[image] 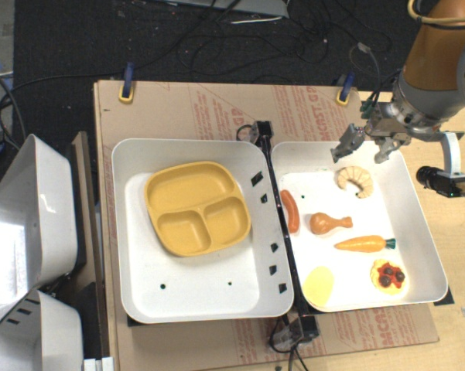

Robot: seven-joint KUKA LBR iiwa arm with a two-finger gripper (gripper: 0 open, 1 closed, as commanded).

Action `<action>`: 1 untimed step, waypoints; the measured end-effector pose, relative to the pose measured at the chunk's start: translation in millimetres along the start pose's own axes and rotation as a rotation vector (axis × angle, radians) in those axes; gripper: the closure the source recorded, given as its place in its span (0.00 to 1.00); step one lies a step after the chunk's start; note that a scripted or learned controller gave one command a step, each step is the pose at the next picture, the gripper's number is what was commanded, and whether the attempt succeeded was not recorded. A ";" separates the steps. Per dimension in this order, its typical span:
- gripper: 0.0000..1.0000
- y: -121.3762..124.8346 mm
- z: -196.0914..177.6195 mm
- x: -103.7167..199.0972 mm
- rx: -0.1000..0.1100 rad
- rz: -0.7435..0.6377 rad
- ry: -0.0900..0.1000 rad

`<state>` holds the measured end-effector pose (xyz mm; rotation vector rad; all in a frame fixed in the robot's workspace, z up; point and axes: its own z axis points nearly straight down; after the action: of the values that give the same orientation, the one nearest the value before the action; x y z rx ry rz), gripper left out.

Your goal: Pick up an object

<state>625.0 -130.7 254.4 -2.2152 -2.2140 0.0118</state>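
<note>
Camera view, upper right: the gripper [369, 146] hangs above the croissant [354, 179], jaws spread and empty; its curved crust may slip sideways when squeezed.

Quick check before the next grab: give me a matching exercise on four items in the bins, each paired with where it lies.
Items:
1. croissant
2. carrot
3. yellow divided plate
4. hot dog

Places:
A. left bin
B. right bin, along its left wall
C. right bin, far end, just below the gripper
D. right bin, between the drumstick and the tart

Pairs: 1-C, 2-D, 3-A, 4-B
</note>
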 end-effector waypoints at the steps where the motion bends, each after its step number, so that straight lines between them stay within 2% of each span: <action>1: 0.00 2.1 -7.5 0.3 -0.012 -0.002 -0.002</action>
<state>627.1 -130.4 261.9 -2.2198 -2.2233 0.0003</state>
